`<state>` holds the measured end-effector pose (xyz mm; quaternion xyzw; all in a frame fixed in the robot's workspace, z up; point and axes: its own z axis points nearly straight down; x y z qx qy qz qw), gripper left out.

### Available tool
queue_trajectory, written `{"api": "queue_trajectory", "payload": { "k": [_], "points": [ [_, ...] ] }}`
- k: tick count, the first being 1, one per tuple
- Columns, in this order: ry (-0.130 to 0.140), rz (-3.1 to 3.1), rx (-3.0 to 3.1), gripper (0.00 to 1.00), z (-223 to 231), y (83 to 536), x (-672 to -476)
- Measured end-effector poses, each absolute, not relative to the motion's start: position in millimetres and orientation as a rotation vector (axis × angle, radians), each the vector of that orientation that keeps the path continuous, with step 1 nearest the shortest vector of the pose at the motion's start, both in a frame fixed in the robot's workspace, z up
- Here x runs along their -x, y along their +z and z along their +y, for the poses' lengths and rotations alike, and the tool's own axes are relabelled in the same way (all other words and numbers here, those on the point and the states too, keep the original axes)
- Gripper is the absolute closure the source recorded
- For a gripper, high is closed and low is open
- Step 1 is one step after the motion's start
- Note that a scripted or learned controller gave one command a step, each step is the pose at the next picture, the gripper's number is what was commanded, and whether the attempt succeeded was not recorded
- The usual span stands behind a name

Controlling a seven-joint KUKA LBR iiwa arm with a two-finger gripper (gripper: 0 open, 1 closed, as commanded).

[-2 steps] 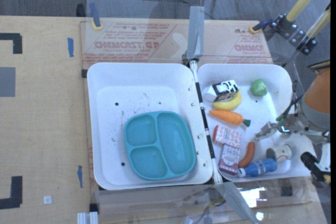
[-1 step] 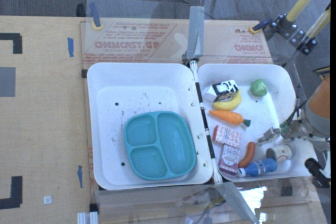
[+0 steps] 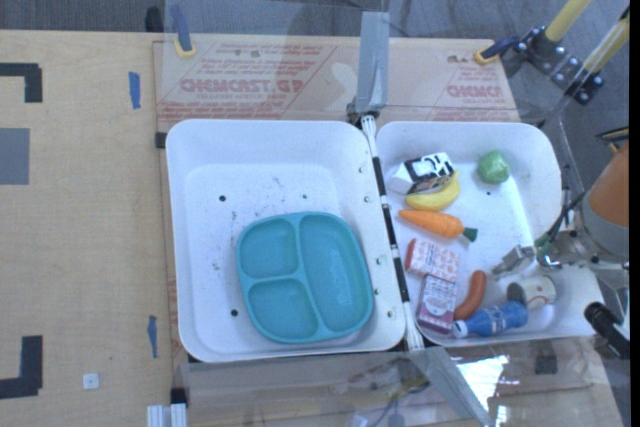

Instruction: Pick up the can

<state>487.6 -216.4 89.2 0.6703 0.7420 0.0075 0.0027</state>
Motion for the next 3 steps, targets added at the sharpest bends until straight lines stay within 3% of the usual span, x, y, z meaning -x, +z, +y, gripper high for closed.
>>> {"api": "queue_trajectory", "payload": {
  "k": [1, 2, 3],
  "points": [
    [0.012, 2.314, -2.109, 1.00, -222.4, 94.6, -485.6],
    [0.017, 2.327, -2.108, 0.00, -218.1, 94.1, -486.1],
    [0.012, 2.321, -2.114, 1.00, -221.2, 100.1, -484.9]
  ]
}}
